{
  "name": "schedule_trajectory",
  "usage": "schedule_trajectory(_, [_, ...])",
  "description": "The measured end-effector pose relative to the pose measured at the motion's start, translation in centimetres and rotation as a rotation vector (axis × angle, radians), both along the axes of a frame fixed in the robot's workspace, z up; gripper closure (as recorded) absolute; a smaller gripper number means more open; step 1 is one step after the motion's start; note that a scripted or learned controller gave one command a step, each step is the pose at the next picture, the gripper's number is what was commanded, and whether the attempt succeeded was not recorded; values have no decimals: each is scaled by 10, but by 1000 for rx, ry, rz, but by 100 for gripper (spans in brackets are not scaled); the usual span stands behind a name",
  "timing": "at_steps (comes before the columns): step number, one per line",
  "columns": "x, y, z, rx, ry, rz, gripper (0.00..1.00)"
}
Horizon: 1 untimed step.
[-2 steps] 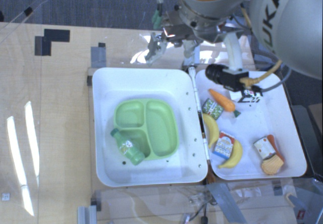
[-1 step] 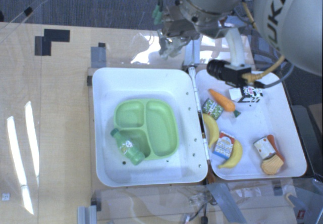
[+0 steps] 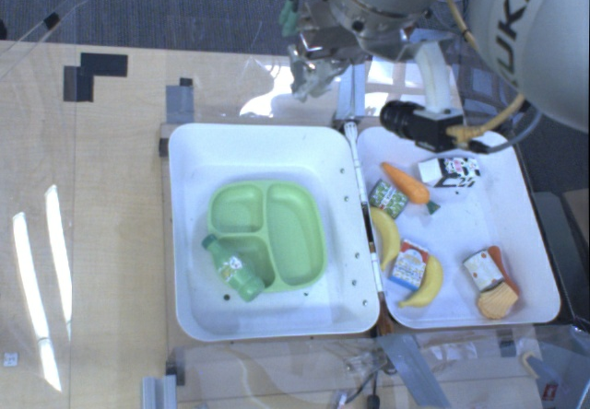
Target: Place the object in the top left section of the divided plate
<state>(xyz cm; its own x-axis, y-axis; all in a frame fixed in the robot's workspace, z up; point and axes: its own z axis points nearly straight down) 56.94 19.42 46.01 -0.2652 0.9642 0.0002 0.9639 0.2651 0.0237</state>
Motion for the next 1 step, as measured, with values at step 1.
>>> schedule_trajectory(1, [-33,1,-168,-7,19,161,100])
